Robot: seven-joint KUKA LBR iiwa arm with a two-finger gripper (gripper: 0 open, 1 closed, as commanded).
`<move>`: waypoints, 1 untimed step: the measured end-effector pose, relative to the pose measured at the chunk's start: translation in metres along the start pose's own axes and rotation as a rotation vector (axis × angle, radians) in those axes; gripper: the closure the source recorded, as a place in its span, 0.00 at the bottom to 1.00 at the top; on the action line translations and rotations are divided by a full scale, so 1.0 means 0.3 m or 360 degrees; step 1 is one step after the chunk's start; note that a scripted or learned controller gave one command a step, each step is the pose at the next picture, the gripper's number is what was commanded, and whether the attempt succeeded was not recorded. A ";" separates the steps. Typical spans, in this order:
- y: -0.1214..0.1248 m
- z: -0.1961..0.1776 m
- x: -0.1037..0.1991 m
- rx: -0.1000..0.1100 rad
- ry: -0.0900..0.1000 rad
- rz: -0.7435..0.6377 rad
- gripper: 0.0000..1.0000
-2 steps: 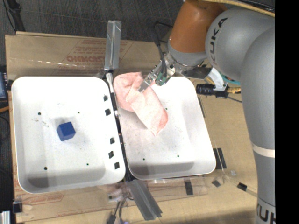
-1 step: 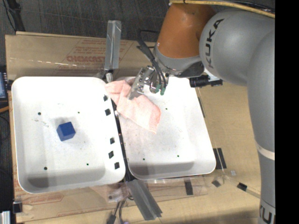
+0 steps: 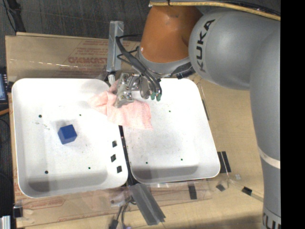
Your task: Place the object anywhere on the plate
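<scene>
A pink cloth [image 3: 129, 111] lies crumpled across the ridge where the two white bins meet, near their far edge. It spreads partly into the left bin [image 3: 28, 104] and partly into the right bin [image 3: 190, 142]. My gripper [image 3: 125, 95] is directly over the cloth's upper part and touches or nearly touches it; the cloth bunches up around the metal tip. A small blue cube [image 3: 67, 133] sits on the floor of the left bin, well to the left of the gripper and apart from the cloth.
The arm's orange band [image 3: 167, 32] and grey body [image 3: 238, 46] hang over the far right of the bench. A grey post [image 3: 114, 46] stands behind the bins. Black tape marks [image 3: 115, 157] line the ridge between the bins.
</scene>
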State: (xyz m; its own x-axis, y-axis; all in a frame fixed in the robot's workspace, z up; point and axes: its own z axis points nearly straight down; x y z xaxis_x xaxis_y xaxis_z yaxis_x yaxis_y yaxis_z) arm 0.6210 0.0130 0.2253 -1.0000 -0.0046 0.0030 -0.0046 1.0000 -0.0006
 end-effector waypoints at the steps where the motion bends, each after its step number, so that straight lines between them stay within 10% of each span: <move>1: 0.166 -0.041 0.060 0.0001 -0.0001 -0.0009 1.00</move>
State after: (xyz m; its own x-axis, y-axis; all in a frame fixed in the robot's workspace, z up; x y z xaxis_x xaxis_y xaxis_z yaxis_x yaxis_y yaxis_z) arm 0.6029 0.0627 0.2375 -0.9999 -0.0100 0.0021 -0.0100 0.9999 -0.0011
